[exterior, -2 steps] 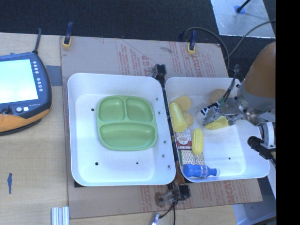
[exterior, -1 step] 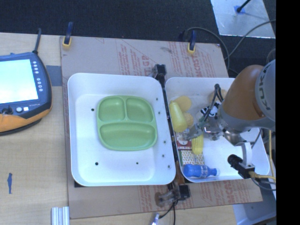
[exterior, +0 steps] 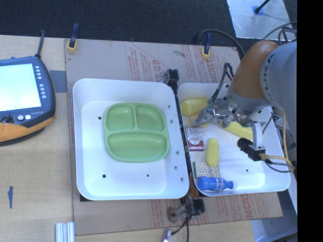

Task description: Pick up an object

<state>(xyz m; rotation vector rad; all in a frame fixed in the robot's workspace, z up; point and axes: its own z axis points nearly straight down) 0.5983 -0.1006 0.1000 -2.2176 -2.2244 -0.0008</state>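
End effector point(exterior: 208, 116) low in right bin point(exterior: 272, 185), grip state impossible to tell; risks nudging yellow block point(exterior: 194, 106) against the wall, missing it.

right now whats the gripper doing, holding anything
gripper: low in the right bin, by the yellow object; grip state cannot be told.

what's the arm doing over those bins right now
The KUKA arm reaches in over the right bin, its hand low among the toys near a yellow piece. Whether it grips anything is unclear. A corn cob, a small red-and-white box and a blue bottle lie nearby. The left bin holds a green divided plate.
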